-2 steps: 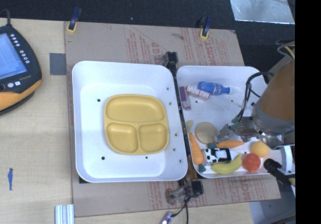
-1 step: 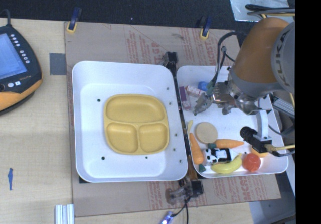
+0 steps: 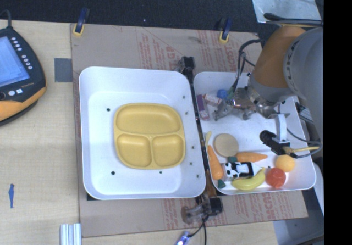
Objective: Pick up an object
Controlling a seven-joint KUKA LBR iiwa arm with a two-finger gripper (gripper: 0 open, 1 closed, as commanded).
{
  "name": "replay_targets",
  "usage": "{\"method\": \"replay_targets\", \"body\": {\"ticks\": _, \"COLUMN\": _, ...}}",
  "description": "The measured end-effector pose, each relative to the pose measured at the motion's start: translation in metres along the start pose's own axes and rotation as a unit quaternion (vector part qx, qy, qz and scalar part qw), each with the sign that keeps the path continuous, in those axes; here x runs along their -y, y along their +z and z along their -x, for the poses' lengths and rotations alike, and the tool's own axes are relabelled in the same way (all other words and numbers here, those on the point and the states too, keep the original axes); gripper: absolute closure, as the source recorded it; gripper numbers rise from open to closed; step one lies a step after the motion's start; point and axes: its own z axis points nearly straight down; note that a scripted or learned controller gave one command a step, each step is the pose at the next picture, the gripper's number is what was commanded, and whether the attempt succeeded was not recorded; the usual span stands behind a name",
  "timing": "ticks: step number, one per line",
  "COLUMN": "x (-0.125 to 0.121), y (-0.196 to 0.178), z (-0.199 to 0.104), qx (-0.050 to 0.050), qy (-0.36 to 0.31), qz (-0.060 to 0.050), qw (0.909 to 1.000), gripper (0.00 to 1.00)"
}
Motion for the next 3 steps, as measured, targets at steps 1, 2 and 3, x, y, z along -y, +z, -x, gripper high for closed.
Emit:
{"method": "replay_targets", "body": {"ticks": 1, "x": -0.046, "y": 0.001, "z": -0.015, "qx": -0.002, "qy": 0.003, "qz": -0.009, "qw": 1.0000, "gripper": 0.00}}
{"method": "replay_targets", "body": {"ticks": 2, "x": -0.046, "y": -0.009, "z": -0.016, "qx": -0.004, "qy": 0.000, "qz": -0.012, "qw": 0.9999, "gripper": 1.00}}
{"method": "replay_targets", "body": {"ticks": 3, "x": -0.010, "y": -0.103, "z": -0.085, "qx": -0.001, "qy": 0.000, "qz": 0.002, "qw": 1.0000, "gripper": 1.00}}
